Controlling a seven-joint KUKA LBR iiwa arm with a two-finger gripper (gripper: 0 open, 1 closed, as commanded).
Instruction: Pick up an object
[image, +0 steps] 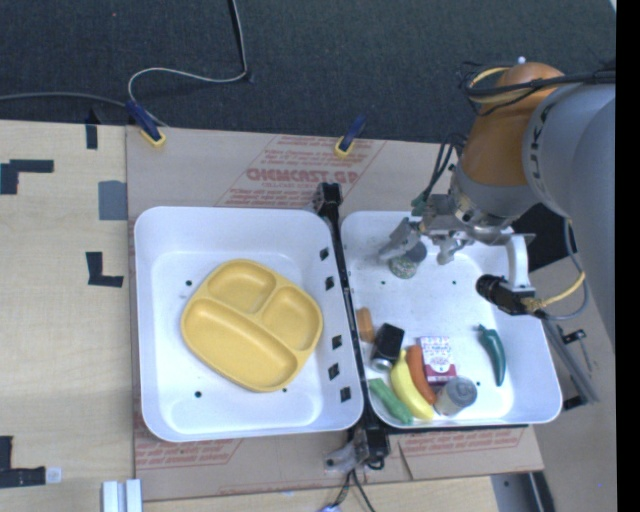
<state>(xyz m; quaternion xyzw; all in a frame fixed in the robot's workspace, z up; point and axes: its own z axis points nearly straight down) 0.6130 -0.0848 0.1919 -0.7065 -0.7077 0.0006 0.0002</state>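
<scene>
Arm (545, 130) comes in from the right, gripper (420, 245) over the far part of the right bin (520, 400), near its far-left corner. Fingers spread fairly wide, w/ a small round grey-green thing (406, 265) right under/between them; can't tell if it's gripped or just sitting on the bin floor.

Left bin (160, 300): yellow divided tray (252, 323) lying flat, approx. centre, tilted diagonally.

Right bin, rest of the stuff bunched along the near edge & left side: small orange-brown piece (365, 325) by the left wall, black block (387, 343) just beside it, banana (410, 392) near the near edge w/ a green veg (388, 400) on its left & a carrot (421, 370) touching on its right. Red & white box (437, 360) next to the carrot, grey round lid-like thing (458, 395) just nearer the near edge. Green pepper (493, 352) apart from the pile, toward the right edge.
</scene>
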